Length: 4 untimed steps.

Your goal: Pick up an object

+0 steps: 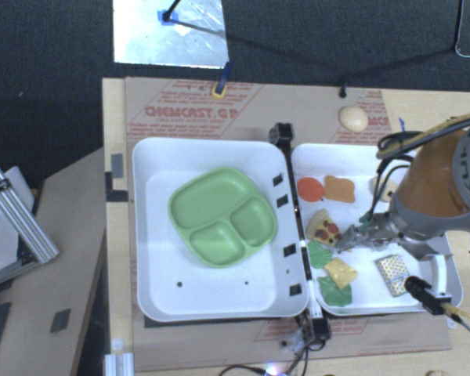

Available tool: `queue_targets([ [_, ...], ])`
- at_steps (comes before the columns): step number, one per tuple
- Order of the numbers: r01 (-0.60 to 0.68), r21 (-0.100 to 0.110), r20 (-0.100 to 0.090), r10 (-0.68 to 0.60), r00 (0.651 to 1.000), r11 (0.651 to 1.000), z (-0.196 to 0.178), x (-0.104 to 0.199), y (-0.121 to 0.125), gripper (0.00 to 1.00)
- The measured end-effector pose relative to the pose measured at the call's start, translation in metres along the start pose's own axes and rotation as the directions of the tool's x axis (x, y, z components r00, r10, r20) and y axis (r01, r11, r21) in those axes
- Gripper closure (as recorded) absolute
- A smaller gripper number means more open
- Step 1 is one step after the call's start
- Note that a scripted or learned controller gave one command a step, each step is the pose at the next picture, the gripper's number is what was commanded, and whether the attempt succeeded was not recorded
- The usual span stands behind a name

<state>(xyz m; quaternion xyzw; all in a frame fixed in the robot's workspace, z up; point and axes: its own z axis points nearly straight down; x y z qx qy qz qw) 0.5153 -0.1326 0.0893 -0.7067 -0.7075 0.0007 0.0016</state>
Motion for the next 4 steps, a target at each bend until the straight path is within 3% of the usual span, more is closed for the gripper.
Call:
queue_targets([
  [1,-0.001,-0.003,0.001,0.001,1.000,1.000,0.005,0.000,0.000,0.00],
  [2,0.000,-0.006,0.001,0.000,1.000,1.000,-0.006,0.000,0.001,1.00],
  [4,0.004,-0.009,0.003,-0.004,1.000,1.000,-0.094,0.005,0.005,1.00],
])
